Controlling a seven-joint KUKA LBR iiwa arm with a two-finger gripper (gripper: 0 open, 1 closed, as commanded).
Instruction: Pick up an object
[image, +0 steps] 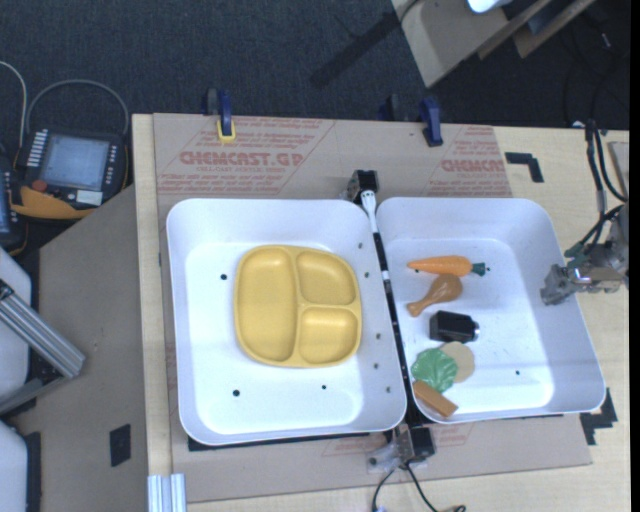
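while rightward, hand (562, 283) well apart from carrot (440, 266)

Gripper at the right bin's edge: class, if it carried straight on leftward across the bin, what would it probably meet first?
Probably the black block, roughly level with the gripper across bare bin floor. The carrot lies slightly farther up. Height is unclear from this slanted view, so it might pass above both.

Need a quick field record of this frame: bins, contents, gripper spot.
left bin: holds a yellow divided plate
right bin: holds five small items along its left side
items, top to bottom: carrot, drumstick, black block, green leafy piece, orange-brown piece
gripper: at the right bin's right rim, apart from all items
held: nothing visible
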